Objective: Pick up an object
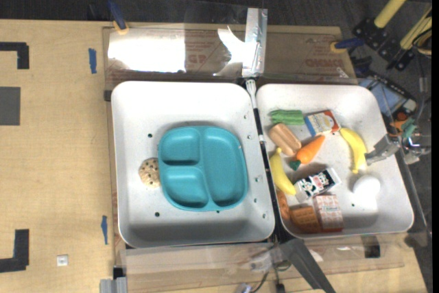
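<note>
**Nothing picked yet: my pincer waits at the right bin's edge**

Nearest the camera, along the front of the right bin, I see a wrapped snack beside something brown, and just behind them a black-and-white carton. A white egg lies to their right. None of these is lifted; all rest on the bin floor.

Farther in, a banana lies at the left wall, a carrot crosses the middle, and a second banana curves toward me. My pincer sits at the right rim, near that second banana and above the egg. I cannot tell how it is set, and I see nothing in it.

Behind those lie a sausage-like roll, a small red-and-white box and a green pod.

In the left bin, a teal tray lies with a cookie just beside it.

By my judgement the task is at its start: choosing, descending, closing and lifting all remain.
</note>
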`<control>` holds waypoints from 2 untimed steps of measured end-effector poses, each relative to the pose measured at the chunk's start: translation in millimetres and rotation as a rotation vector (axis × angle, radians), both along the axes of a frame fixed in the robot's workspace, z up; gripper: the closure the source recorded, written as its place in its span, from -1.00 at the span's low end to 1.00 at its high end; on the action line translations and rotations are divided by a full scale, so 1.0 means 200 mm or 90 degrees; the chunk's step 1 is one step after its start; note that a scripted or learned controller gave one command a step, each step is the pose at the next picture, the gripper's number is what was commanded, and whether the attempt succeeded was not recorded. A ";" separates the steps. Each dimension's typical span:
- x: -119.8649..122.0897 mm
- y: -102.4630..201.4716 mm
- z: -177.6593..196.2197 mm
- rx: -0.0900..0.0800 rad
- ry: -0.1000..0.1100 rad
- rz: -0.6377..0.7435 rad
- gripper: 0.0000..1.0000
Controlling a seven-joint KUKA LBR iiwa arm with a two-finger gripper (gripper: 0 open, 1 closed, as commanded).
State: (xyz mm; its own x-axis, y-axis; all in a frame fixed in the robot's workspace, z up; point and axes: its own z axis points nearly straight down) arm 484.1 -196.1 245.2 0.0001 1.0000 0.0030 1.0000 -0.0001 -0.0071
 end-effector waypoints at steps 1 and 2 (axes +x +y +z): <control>0.06 0.20 -0.56 -0.001 0.000 -0.032 -1.00; 0.39 0.42 -0.79 -0.003 -0.008 -0.098 -1.00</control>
State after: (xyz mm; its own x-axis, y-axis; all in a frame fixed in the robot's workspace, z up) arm 561.9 -112.1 86.6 0.1534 0.9882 -0.0011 0.9882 -0.1534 0.0052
